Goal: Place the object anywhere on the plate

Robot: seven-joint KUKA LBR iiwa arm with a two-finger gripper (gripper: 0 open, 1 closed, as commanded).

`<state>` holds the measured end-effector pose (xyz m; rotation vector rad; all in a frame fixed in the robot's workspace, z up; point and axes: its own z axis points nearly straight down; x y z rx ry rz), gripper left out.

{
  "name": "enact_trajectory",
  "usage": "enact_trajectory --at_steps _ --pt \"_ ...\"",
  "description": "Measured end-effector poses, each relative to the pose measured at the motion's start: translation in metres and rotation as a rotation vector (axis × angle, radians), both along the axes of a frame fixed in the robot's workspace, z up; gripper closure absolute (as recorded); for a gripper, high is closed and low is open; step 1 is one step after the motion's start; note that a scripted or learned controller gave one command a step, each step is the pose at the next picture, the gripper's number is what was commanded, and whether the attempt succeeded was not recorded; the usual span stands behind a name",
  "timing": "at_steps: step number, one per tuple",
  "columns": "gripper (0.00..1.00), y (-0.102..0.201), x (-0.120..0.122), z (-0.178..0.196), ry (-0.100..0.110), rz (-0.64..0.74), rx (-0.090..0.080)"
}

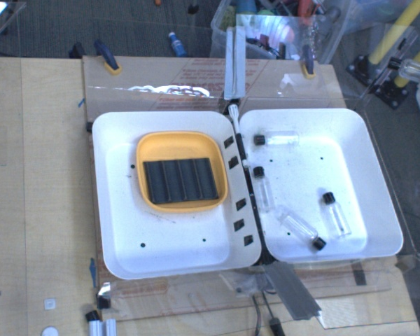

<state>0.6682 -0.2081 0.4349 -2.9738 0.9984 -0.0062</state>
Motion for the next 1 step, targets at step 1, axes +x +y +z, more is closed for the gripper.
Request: enact_trajectory --at_steps 1 --pt "1.0 -0.0052 -0.0072 -0.0005 0.001 0.396 -0.001"
